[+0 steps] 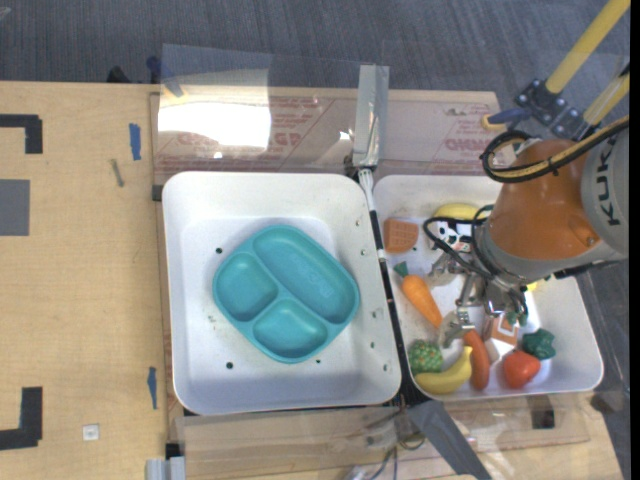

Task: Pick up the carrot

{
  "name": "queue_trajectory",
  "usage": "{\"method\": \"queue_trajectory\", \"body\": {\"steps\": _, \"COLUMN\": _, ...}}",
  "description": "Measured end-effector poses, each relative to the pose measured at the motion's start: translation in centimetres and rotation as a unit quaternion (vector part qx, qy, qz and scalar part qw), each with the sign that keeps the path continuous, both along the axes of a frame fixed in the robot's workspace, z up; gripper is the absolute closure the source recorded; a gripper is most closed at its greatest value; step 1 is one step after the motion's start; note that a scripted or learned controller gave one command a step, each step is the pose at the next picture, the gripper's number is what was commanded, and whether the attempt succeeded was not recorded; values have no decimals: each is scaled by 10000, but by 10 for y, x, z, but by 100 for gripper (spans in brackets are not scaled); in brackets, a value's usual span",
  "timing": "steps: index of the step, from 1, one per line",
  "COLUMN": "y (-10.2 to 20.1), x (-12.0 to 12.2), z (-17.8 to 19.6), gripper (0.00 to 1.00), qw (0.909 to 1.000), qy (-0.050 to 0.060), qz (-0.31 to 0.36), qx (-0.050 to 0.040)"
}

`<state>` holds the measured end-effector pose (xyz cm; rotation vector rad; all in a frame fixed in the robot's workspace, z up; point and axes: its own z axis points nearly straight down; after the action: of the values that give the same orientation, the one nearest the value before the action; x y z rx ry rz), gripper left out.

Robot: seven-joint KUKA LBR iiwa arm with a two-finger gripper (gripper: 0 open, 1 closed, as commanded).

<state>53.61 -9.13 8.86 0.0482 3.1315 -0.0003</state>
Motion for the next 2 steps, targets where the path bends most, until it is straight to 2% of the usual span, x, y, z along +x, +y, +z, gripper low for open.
{"method": "queue_trajectory", "body": {"steps": 1, "y": -2, "x": 2, "z": 12, "gripper": 100, "qw": 10000, "qy": -27, "qz": -18, "qx": -20}}
{"method": "queue_trajectory", "body": {"steps": 2, "y": 75, "x": -54, "z": 99, "gripper": 100, "qw": 9984, "qy": -8, "qz": -564, "qx": 19}}
